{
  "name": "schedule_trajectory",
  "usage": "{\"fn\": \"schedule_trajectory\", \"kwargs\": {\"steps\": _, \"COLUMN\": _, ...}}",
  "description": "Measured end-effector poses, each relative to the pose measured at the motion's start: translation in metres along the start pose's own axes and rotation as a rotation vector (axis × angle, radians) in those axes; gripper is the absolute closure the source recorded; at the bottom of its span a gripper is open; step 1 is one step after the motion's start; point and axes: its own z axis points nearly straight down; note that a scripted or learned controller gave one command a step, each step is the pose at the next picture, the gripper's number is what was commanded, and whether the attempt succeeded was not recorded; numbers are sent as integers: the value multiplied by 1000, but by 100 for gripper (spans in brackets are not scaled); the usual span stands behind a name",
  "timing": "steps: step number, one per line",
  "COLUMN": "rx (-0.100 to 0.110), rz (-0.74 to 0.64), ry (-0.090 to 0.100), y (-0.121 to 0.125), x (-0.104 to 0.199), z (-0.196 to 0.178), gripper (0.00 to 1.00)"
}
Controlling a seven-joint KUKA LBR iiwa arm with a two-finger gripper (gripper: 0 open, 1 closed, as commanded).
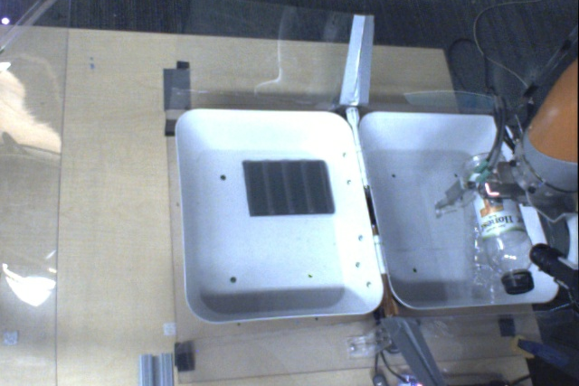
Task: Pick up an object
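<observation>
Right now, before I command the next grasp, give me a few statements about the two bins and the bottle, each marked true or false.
1. The clear plastic bottle lies in the right bin. True.
2. The bottle's cap is white. False: it is black.
3. A dark ribbed rectangle sits in the left bin. True.
4. The gripper is over the left bin. False: it is over the right bin, by the bottle.

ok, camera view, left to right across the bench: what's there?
Left bin → dark ribbed pad → right bin → clear plastic bottle → arm at the right edge.
</observation>
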Motion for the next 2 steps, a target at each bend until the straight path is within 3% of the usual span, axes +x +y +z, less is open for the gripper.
{"fn": "schedule_trajectory", "kwargs": {"steps": 1, "rx": -8, "rz": 29, "ry": -3, "y": 52, "x": -54, "z": 122, "gripper": 0}}
{"fn": "schedule_trajectory", "kwargs": {"steps": 2, "rx": -12, "rz": 28, "ry": -3, "y": 53, "x": -53, "z": 112, "gripper": 100}}
